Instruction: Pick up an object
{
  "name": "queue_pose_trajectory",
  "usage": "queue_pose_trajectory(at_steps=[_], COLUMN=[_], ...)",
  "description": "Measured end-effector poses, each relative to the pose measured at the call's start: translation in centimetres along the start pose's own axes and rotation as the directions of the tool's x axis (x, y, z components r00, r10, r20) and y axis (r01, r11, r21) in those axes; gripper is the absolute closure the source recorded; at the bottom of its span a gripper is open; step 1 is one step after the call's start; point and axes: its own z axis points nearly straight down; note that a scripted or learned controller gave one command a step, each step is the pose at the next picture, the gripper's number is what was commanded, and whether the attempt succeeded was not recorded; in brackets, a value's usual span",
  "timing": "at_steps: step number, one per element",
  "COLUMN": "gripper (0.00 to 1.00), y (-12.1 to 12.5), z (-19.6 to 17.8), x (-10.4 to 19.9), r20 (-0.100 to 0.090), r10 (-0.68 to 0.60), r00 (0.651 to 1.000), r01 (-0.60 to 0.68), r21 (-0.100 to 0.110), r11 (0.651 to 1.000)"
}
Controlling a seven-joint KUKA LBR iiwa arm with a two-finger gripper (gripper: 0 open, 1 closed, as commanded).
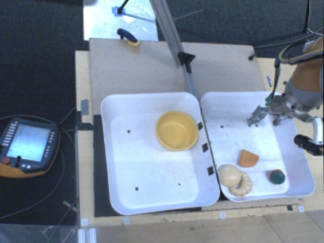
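My gripper [268, 114] hangs over the far part of the right bin [228, 105], reaching in from the right, with nothing visibly in it. Nearer the front of that bin lie an orange wedge-shaped piece [248, 158], a pale round bun [229, 175], a curved tan pastry [243, 185] touching the bun, and a small dark green ball [276, 176]. The gripper is well behind all of them. A yellow bowl [176, 130] sits upright in the far right part of the left bin [131, 186].
A slanted metal pole [172, 32] crosses the bench behind the bins and ends near the wall between them. A teach pendant [28, 146] lies on the floor at the left. A black arm part [308, 144] sits at the right bin's right wall.
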Motion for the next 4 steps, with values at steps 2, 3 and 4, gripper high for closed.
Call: queue_pose_trajectory(at_steps=[2,3,4], gripper=[1.00,1.00,1.00], y=[0.1,0.2,0.8], z=[3.9,-0.4,-6.6], x=[0.0,0.1,-0.2], r20=[0.002,0.002,0.002], r10=[-0.001,0.000,0.000], r00=[1.000,1.000,1.000], r01=[0.001,0.000,0.000], r21=[-0.005,-0.007,-0.009], r11=[1.000,1.000,1.000])
